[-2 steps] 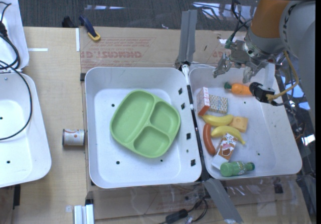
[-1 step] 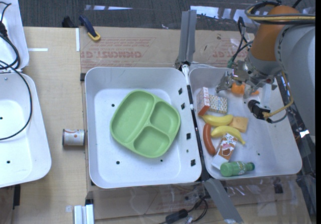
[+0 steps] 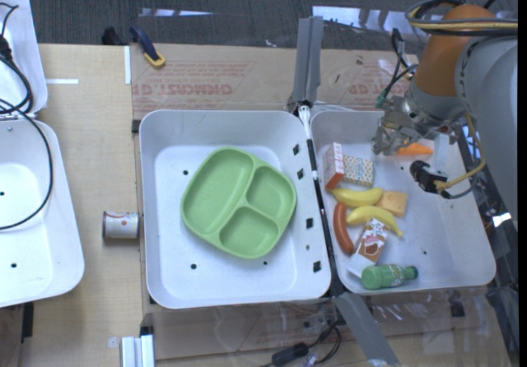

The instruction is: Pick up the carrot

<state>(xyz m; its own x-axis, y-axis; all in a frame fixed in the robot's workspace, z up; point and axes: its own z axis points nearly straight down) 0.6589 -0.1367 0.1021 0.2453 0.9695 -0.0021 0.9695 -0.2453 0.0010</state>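
The carrot (image 3: 416,149) is a short orange piece at the back of the right bin (image 3: 466,247), near its far wall. My gripper (image 3: 389,141) hangs low over that same corner, right against the carrot's left end. The carrot's left part is hidden behind the gripper, and I cannot make out whether it is held or just lies beside it. The grey arm with its orange band (image 3: 449,48) comes in from the upper right.
The right bin also holds a small carton (image 3: 349,168), two bananas (image 3: 357,196), a yellow wedge (image 3: 394,203), a red sausage (image 3: 342,229), a juice box (image 3: 372,240) and a green bottle (image 3: 389,276). A green divided plate (image 3: 239,202) lies in the left bin (image 3: 156,267).
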